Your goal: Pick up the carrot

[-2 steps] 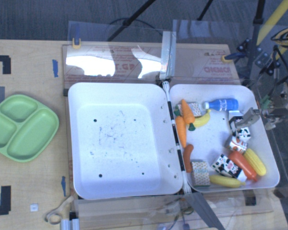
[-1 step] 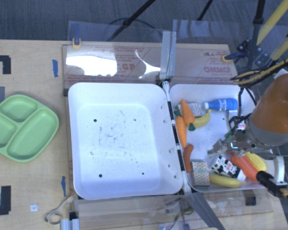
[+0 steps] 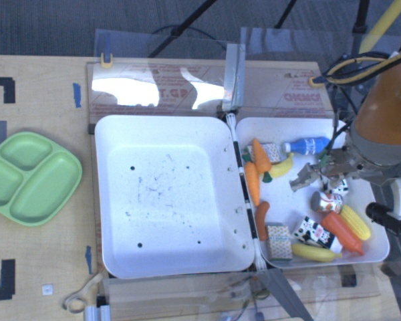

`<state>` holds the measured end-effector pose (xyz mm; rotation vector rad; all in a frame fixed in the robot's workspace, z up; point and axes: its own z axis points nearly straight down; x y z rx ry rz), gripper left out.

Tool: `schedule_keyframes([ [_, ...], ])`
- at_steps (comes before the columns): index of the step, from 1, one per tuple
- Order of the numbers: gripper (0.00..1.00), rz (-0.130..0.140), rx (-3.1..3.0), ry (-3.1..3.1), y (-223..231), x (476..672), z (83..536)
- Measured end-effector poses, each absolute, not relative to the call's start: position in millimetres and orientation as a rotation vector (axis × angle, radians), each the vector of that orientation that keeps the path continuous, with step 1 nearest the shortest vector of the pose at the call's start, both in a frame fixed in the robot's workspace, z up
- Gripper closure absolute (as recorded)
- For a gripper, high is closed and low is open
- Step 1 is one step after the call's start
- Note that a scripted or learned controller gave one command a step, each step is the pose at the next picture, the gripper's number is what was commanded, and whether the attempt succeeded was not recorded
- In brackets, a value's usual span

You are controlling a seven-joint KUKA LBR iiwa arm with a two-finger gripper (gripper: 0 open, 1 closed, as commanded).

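Overhead, the KUKA arm's jaws (image 3: 306,177) hover in the right bin (image 3: 381,246), w/ grey fingers splayed toward the bin's middle; whether they're wide or narrow can't be told from this angle, and nothing shows between them.

Several orange pieces compete for the name "carrot." Likeliest target: the long orange carrot (image 3: 252,181) lying along the divider, well to the camera-left of the jaws, w/ a second orange piece (image 3: 260,154) just above it and a darker orange-red one (image 3: 261,218) below. Another orange carrot-like piece (image 3: 343,233) sits on the jaws' near side, toward the front rim, touching a corn cob (image 3: 355,222).

Judgement: approach phase, no contact yet. To do it well, the jaws should line up across the carrot's narrow width, not along its length, and come down at its middle. Wall proximity is the catch: the piece hugs the divider, so one finger may have little room on that side.

Clutter nearby: a yellow banana piece (image 3: 281,167) betw. jaws and carrot, a blue bottle (image 3: 306,146) beyond the jaws, a small can (image 3: 329,201) right below them, a cow-print toy (image 3: 313,233), a second banana (image 3: 313,251) and a patterned block (image 3: 279,239) near the front. Risk: fingers clipping the banana piece or grabbing two orange pieces at once.

Left bin (image 3: 120,246) and a green divided plate (image 3: 30,177) on the counter (image 3: 33,259) sit far off to camera-left.
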<state>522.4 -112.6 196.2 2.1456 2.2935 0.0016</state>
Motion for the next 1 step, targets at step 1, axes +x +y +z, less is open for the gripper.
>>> schedule_keyframes([
  [1,0.0,0.002,1.956,2.455,-75.4,544.4,184.5],
])
